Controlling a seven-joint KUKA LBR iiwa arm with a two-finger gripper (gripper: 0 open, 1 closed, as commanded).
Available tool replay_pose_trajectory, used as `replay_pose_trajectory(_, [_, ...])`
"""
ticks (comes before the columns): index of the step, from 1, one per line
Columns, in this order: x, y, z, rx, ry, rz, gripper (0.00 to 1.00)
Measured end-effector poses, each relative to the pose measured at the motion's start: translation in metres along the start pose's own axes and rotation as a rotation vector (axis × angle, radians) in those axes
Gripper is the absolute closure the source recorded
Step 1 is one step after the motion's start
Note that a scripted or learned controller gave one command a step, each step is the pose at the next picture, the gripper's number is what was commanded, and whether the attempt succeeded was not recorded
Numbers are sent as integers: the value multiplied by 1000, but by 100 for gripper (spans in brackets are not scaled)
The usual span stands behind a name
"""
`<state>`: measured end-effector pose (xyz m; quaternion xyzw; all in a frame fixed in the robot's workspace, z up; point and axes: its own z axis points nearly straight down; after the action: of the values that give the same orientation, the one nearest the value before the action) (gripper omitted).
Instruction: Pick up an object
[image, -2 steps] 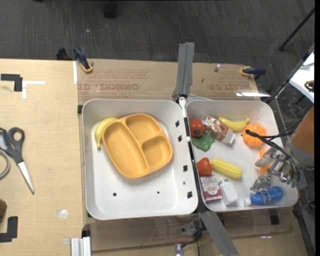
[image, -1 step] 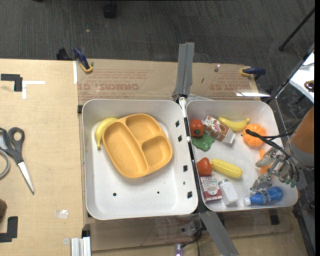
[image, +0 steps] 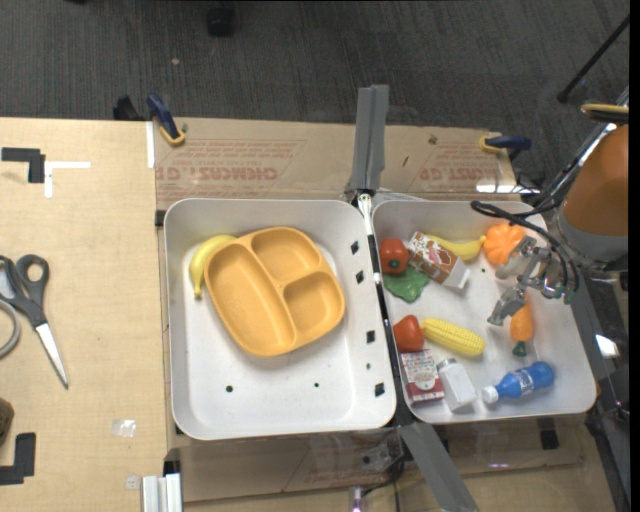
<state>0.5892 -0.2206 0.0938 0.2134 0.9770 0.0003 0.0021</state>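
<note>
My gripper hangs over the right side of the right bin, open, with nothing between its fingers. Just behind it lies an orange pumpkin, and an orange carrot lies close beside its front finger. Left of it are a yellow corn cob, a red pepper, a red tomato on a green leaf, a small carton and a yellow banana. A blue bottle, a white bottle and a red-labelled box sit along the front.
The left bin holds a yellow divided plate with a banana at its left rim. Scissors lie on the bench at far left. Cables run by the arm at the right bin's far corner.
</note>
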Motion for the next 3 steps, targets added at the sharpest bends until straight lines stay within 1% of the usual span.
replay_pose_trajectory(1, [39,-19,2,1,3,180,0])
replay_pose_trajectory(2, [38,-18,-8,2,-1,176,100])
replay_pose_trajectory(3, [26,32,-97,1,0,229,100])
